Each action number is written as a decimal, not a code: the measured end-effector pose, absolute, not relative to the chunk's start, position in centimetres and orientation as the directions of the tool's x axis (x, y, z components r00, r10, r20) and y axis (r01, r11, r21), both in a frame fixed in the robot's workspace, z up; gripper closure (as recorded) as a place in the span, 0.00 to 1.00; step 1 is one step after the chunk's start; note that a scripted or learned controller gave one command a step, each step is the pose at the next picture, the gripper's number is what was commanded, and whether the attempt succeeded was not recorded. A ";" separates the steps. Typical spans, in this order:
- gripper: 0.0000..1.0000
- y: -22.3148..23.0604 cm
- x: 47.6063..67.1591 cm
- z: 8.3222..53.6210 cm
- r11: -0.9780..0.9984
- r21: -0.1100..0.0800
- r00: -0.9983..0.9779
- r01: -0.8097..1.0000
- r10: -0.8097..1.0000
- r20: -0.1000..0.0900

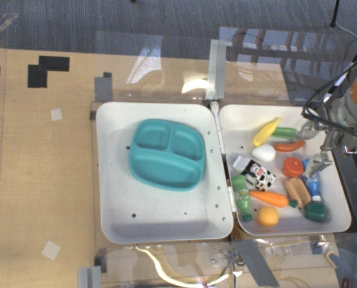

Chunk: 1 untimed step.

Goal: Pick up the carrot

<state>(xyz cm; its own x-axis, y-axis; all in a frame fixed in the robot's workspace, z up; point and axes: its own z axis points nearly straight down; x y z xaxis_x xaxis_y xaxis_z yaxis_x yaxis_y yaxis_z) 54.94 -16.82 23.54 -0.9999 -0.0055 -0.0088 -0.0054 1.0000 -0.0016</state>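
The carrot (268,198) is orange with a small green end and lies on its side near the front of the right bin (345,218), among other toy foods. My gripper (318,147) hangs over the right side of that bin, above and to the right of the carrot and well apart from it. Its fingers (323,158) look spread, with nothing between them. The arm comes in from the right edge, trailing black cables.
Around the carrot lie an orange ball (268,216), a green piece (242,192), a cow-patterned carton (260,174), a bread roll (297,191), a blue bottle (314,188), a red tomato (293,166), a white egg (263,153) and a yellow piece (266,132). A teal divided plate (166,155) sits in the left bin (115,221).
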 end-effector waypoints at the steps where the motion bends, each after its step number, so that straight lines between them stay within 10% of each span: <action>1: 0.00 -19.2 49.8 9.6 0.986 0.001 -0.986 -0.167 -0.167 -0.001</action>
<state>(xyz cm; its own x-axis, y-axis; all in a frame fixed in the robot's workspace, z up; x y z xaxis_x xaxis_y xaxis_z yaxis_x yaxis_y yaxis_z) 49.83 -19.24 9.63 -0.9860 -0.1669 -0.0007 -0.1669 0.9860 0.0007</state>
